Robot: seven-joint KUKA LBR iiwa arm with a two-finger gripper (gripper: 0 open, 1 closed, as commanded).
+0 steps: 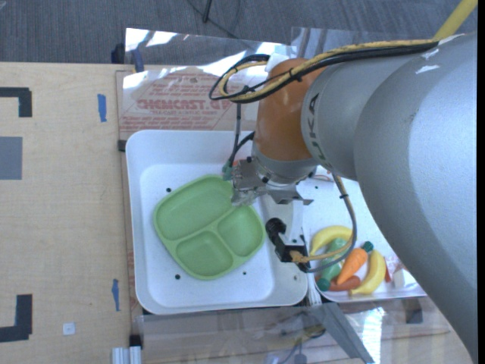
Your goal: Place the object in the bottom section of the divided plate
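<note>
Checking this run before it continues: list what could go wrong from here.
1. The green divided plate sits tilted in the left bin, so which section counts as bottom may be misjudged.
2. The gripper hangs at the plate's upper edge and could knock or shift it.
3. The toy carrot and bananas crowd together in the right bin, so a pick could slip.

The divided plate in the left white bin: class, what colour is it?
Light green, plain with no pattern. The divided plate shows best in the camera view, lying in the left white bin.
</note>
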